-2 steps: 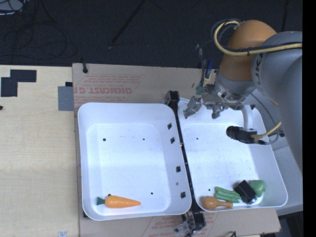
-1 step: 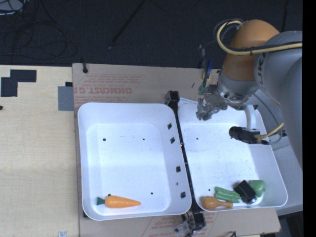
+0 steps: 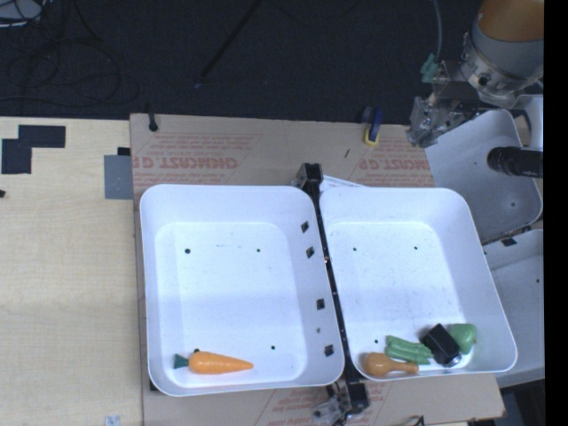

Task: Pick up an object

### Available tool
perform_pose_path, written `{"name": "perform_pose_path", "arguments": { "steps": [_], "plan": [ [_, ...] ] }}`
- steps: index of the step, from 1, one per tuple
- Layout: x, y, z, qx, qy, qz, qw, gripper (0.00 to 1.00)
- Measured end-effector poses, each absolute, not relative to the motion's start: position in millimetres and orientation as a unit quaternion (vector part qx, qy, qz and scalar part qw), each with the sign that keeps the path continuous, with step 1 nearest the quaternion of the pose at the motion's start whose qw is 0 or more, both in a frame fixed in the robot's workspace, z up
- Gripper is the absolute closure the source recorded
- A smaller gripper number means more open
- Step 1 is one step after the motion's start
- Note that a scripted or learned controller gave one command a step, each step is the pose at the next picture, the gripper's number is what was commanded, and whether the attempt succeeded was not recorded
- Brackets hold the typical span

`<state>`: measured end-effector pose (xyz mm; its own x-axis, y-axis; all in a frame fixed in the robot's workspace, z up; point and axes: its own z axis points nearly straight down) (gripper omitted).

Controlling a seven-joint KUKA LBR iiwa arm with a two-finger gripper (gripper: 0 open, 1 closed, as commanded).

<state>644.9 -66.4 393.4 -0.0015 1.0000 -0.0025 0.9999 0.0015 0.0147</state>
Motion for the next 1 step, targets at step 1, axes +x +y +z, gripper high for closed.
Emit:
{"name": "perform_pose_path", "arguments": {
  "steps": [1],
  "plan": [
    [642.9, -86.4, 306.8, 0.708, 0.706, -0.0032, -0.003, 1.0]
  ]
}}
